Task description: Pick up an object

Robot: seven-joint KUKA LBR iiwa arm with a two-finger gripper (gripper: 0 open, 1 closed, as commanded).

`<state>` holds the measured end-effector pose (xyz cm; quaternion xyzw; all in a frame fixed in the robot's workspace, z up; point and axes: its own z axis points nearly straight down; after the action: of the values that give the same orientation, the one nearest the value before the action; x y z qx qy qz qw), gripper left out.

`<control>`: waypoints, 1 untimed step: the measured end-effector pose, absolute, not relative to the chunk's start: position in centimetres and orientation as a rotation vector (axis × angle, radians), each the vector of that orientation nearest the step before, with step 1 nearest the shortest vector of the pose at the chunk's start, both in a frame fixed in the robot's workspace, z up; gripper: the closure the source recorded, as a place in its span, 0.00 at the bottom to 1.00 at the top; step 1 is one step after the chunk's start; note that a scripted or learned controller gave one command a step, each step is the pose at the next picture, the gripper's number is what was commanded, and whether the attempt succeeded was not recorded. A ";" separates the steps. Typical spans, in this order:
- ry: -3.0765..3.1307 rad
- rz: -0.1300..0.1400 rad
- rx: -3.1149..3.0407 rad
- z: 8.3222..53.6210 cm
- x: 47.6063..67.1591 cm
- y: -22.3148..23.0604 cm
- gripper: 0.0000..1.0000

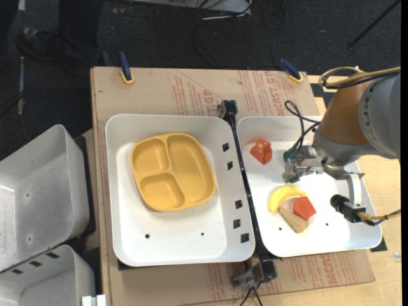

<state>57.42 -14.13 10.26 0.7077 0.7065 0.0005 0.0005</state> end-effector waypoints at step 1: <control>2.219 0.005 2.215 16.6 57.5 -14.1 1.00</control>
<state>57.53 -14.07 16.63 0.7064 0.7078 0.0016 0.0030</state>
